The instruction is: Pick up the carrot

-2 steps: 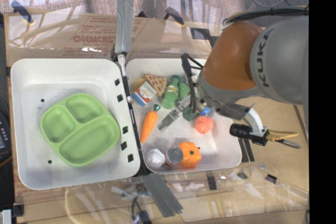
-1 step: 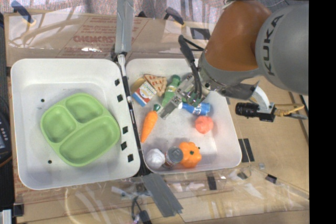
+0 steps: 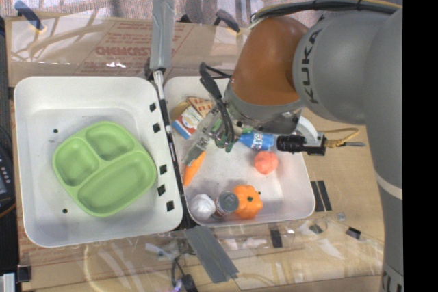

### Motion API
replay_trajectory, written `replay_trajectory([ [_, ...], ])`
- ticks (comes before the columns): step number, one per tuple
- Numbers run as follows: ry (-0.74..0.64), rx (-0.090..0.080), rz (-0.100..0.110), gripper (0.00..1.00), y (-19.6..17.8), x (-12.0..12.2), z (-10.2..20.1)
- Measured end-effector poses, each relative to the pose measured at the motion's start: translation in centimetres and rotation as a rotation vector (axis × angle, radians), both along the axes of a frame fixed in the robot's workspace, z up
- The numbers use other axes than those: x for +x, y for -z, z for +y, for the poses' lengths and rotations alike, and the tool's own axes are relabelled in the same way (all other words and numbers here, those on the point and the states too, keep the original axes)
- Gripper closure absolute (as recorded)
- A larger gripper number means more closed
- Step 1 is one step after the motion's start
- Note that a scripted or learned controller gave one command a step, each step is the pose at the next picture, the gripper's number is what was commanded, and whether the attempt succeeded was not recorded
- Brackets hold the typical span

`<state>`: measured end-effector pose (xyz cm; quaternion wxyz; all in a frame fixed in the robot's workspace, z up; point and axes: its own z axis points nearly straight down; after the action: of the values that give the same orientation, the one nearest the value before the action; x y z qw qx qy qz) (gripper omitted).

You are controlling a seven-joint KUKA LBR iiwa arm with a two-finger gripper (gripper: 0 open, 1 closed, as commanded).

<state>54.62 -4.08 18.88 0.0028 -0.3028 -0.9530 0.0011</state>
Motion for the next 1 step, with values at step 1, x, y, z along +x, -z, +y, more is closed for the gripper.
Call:
replay_trajectory([
  [1, -0.112, 0.001, -0.001, 0.00, -0.07, -4.61, 5.20],
])
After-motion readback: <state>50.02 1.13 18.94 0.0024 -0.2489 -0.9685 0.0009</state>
